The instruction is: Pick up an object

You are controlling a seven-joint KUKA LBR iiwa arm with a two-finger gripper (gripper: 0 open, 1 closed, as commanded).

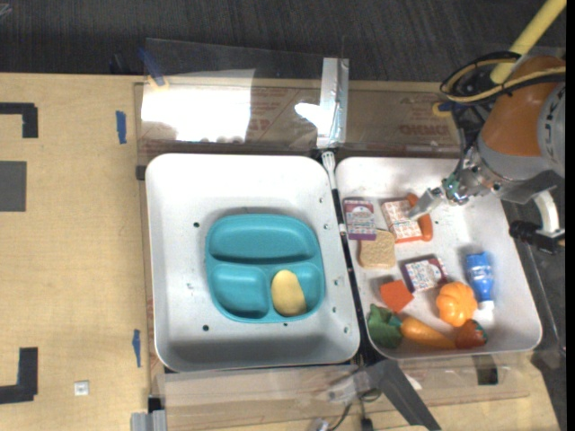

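Starting at the left of the frame, the left bin [171, 241] holds a teal divided tray [262, 263] with a pale yellow, potato-shaped piece [287, 292] sitting in its lower right compartment. That side looks out of play for now.

Across the ridge where the two rims meet, the right bin [526, 330] carries the pickable clutter: a purple-and-white packet [359, 218] near the left wall, a tan cracker-like square [377, 250] just below it, a red-and-white packet [401, 219] beside it, then another purple packet [422, 273] lower down, an orange block [395, 294], a green vegetable [384, 327], a carrot [427, 333], a small orange pumpkin [455, 302] and a blue bottle [480, 275].

The gripper [429, 201] hangs over the upper middle of this bin, tips close above the red-and-white packet. I'd judge this the approach step, nothing lifted yet. Whether the fingers are spread or closed, I cannot tell from here.

Next it seems to need a straight descent onto that packet, which lies flat and may be hard to catch by its edges.

Room is tight to the lower right, where the toys crowd together against the bin's bottom rim. The upper right corner of the bin is bare white floor, the freest way in and out for the arm [521, 124].
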